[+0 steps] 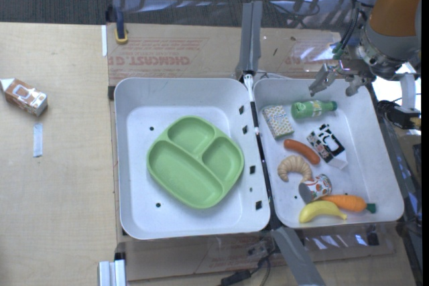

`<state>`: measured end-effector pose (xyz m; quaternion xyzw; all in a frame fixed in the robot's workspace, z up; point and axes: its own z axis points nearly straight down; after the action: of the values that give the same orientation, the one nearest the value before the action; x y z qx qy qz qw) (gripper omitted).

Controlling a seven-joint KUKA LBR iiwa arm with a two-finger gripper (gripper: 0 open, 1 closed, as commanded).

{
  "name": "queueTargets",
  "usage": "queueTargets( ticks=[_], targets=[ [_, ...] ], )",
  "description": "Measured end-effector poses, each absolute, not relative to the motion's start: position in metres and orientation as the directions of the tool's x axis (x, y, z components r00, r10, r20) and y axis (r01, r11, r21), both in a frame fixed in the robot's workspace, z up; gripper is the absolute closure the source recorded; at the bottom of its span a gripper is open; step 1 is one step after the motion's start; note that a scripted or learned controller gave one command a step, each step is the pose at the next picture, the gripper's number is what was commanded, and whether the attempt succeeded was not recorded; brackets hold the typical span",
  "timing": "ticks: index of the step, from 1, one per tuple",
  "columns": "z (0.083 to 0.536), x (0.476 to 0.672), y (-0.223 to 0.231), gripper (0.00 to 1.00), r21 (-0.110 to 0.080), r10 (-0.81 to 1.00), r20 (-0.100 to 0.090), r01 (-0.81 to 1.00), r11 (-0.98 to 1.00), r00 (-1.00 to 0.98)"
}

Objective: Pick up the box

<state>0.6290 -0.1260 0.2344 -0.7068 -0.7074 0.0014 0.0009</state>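
**Box hemmed in by clutter, me hovering at the far rim**

My gripper hangs over the far edge of the right bin with its jaws apart and nothing between them. The box, black and white, lies mid-bin, close beside the sausage and near the green bottle. Coming down, I judge a finger could nudge the sausage or catch the bottle, and the box may tip off a slanted grip. The bin's right side past the box looks the clearest approach; the croissant crowds below.
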Motion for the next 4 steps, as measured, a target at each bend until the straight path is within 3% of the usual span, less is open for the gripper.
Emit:
queueTargets(
  ticks=[1, 4],
  targets=[
    [0.1901, 0.623, -0.0593, 0.0, -0.004, 1.0, -0.001, 1.0, 0.022, -0.022],
    [0.1902, 0.623, -0.0596, 0.0, -0.004, 1.0, -0.001, 1.0, 0.021, -0.021]
  ],
)
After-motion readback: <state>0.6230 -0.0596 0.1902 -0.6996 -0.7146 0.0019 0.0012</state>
